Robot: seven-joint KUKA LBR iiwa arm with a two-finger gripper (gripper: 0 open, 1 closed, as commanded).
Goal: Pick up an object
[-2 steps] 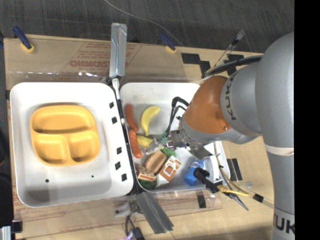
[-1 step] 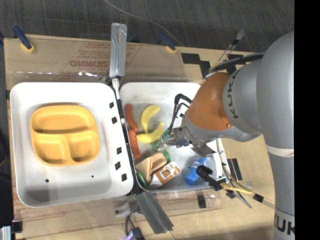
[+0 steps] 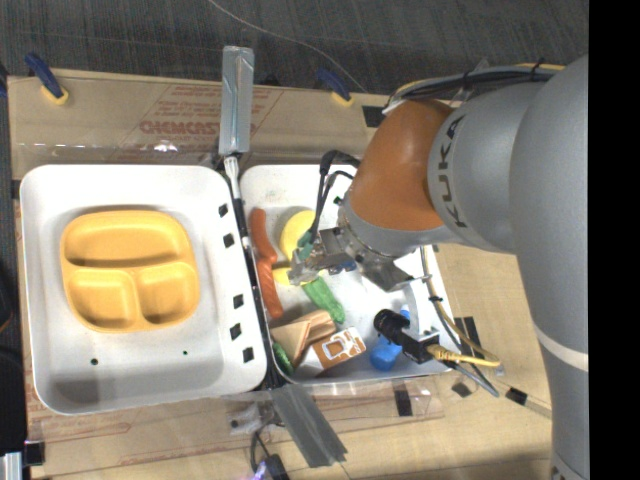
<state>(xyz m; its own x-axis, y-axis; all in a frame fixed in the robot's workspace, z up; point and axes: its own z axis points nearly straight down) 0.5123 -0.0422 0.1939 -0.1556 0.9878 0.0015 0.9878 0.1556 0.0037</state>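
A green piece (image 3: 325,300), the likeliest target for the pick, lies near the middle of the right bin (image 3: 283,180). Its long axis runs from about 11 o'clock to 5 o'clock. The arm's gripper (image 3: 312,260) hangs just above its upper end, so the piece trails away from the jaws toward 5 o'clock. Whether the jaws are open or closed cannot be told from this slanted overhead angle, and nothing is seen held between them.

A yellow round item (image 3: 292,230) sits just beside the gripper at 10 o'clock, close enough to be a second candidate. Two orange sausage-shaped pieces (image 3: 265,258) lie end to end along the bin's 9 o'clock wall, both running roughly 12 to 6. Toward 6 o'clock from the green piece is a brown wedge (image 3: 303,331), with a small orange-and-white box (image 3: 340,348) touching or nearly touching its 3 o'clock side, and a blue item (image 3: 384,356) sits near the bin's 5 o'clock corner.

The left bin (image 3: 120,186) holds a yellow divided tray (image 3: 128,266), well apart from the arm. Both bins rest on the desk (image 3: 475,273).

To take the green piece, the jaws would probably need to shift slightly toward 5 o'clock and close across its narrow width, turned square to its long axis.
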